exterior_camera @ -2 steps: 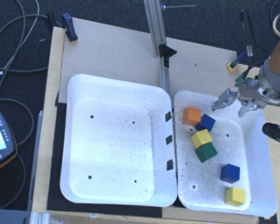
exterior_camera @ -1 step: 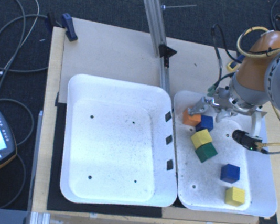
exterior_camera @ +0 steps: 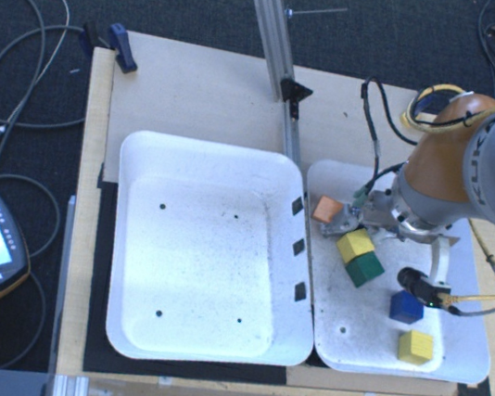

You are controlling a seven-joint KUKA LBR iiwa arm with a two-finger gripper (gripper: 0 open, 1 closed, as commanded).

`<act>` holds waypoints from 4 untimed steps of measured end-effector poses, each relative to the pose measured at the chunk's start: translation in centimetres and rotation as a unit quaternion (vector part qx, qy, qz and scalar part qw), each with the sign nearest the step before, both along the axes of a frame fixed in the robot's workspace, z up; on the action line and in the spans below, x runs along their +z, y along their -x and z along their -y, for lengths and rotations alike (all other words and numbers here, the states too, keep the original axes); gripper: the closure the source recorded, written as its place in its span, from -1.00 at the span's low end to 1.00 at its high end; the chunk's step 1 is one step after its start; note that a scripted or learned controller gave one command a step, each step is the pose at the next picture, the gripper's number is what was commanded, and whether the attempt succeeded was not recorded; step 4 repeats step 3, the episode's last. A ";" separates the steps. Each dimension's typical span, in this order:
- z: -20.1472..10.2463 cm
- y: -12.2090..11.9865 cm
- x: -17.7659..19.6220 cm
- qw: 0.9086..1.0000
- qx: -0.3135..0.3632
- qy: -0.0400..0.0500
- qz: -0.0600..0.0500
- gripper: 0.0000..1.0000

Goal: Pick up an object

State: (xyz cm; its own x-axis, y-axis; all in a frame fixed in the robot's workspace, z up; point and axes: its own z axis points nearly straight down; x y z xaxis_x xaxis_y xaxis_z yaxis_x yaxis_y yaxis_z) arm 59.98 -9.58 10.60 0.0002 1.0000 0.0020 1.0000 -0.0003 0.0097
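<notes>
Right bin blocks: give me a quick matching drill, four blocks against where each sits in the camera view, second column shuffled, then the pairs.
Things:
1. orange block
2. yellow-and-green block
3. blue block
4. yellow cube

Places:
A. nearest the front rim of the right bin
B. at that bin's left wall, beside the left bin
C. mid-bin, just below the gripper
D. between the yellow cube and the arm's black cable end

Pairs: 1-B, 2-C, 3-D, 4-A
</notes>
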 end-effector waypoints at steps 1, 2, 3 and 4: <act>0.0 0.1 0.5 1.000 0.000 0.000 -0.004 1.00; -7.0 2.7 9.8 1.000 0.004 0.000 -0.002 1.00; -16.3 2.8 9.3 1.000 0.005 -0.001 -0.005 1.00; -16.3 2.8 9.3 1.000 0.005 -0.001 -0.005 1.00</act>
